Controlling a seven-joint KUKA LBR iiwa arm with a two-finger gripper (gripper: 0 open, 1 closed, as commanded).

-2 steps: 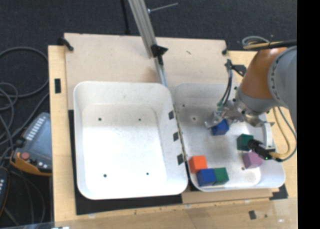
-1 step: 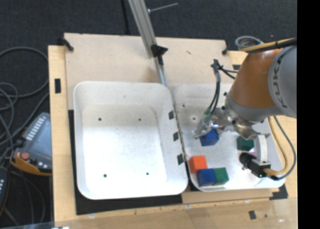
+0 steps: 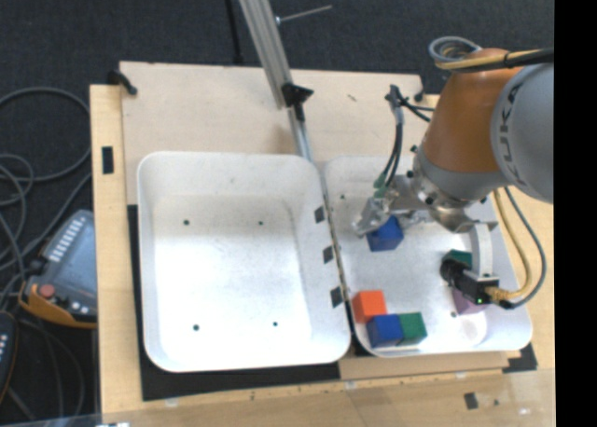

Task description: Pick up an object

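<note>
Arm: I see the grey arm (image 3: 485,127) with its orange band reaching in from the right, hanging over the right bin (image 3: 347,183).
Gripper: gripper (image 3: 373,215) sits low over the upper-left part of the right bin, near the wall shared with the left bin.
Pincer state: the fingers look closed around a blue block (image 3: 384,234); the block shows between and just below the fingertips, so I log it as gripped.
Blue block, position: upper-left area of the right bin, directly under the gripper. I cannot tell whether it touches the bin floor or is raised off it.
Blue block, orientation: roughly cubic, no clear long axis. It looks turned slightly, one corner pointing down toward the front edge of the bin.
Other items, right bin: orange block (image 3: 370,303), second blue block (image 3: 383,329) and green block (image 3: 411,326) clustered at the front-left corner, touching or just beside each other. A purple object (image 3: 464,302) lies near the right side, partly hidden by wrist hardware.
Left bin (image 3: 233,257): white floor with a few dark dots.
Bench surroundings: handheld pendant (image 3: 65,267) and cables (image 3: 28,145) lie off the bench to the left.
</note>
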